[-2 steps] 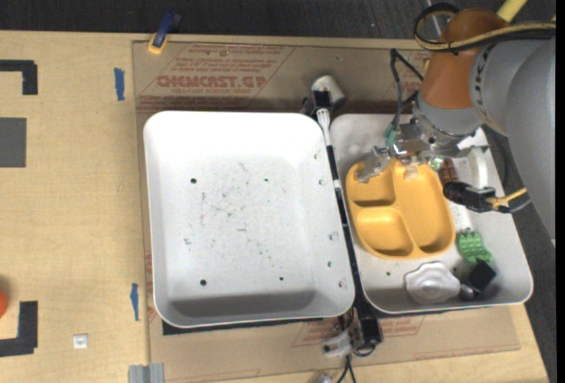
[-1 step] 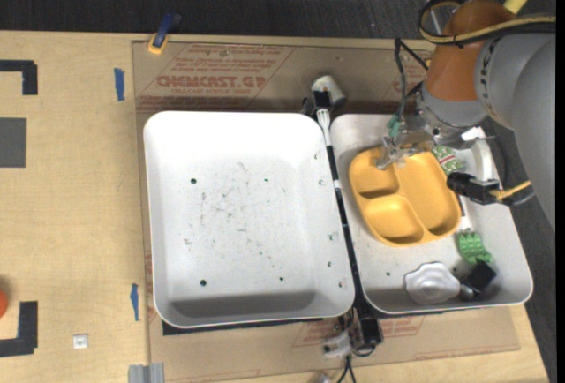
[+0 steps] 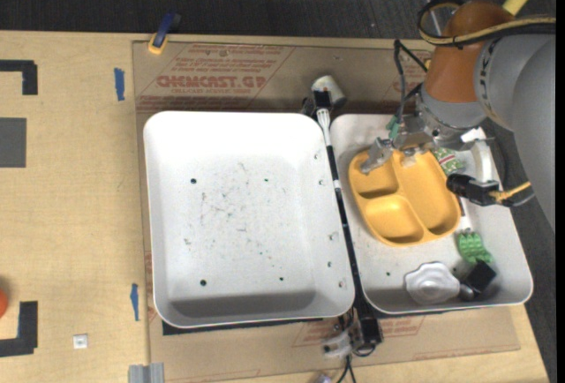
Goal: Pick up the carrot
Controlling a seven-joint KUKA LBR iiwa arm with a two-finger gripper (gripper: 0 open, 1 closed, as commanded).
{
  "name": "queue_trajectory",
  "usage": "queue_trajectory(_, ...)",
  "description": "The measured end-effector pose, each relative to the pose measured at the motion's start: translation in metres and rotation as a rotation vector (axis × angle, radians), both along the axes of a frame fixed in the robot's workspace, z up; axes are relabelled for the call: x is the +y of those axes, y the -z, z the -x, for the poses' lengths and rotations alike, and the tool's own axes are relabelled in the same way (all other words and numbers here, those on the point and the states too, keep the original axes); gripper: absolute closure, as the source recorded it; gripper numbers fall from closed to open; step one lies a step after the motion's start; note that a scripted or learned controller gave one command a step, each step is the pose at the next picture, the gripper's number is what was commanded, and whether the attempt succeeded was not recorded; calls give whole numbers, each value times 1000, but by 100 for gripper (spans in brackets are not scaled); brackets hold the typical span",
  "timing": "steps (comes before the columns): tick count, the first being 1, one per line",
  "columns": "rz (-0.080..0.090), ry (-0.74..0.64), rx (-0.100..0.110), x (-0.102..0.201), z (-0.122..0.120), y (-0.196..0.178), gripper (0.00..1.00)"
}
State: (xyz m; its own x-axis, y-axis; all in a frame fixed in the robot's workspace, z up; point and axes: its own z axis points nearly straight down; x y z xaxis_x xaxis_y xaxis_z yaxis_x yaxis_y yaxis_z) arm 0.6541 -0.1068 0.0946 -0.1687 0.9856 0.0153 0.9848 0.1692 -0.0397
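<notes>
Leaning in from the right with the grey arm (image 3: 521, 90), wrist bent down. Hanging the gripper (image 3: 397, 146) low over the back edge of the yellow split tray (image 3: 415, 205) in the right bin (image 3: 508, 231). Cannot tell if open or closed, or where the carrot is.

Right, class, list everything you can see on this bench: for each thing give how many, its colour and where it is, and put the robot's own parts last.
White bins: two, side by side; left bin, right bin.
Divided tray: one, yellow, in the right bin, upper middle.
Green block: one, right bin, right of the tray.
Grey-white object: one, right bin, near edge; identity unclear.
Black object: one, right bin, near right corner.
Cardboard sheet: one, brown with red print, under the bins.
Blue-and-yellow clip: one, at the cardboard's far left corner.
Arm: one, grey with orange band, over the right bin.
Gripper: one, at the tray's far edge.
</notes>
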Motion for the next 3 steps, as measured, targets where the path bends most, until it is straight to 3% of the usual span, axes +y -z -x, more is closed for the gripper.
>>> queue_trajectory(1, 6, -41, -38, -5, -13, 7, 0)
queue_trajectory(2, 9, -42, -44, -6, -15, -6, 100)
queue_trajectory(3, 6, -42, -40, -5, -14, -4, 0)
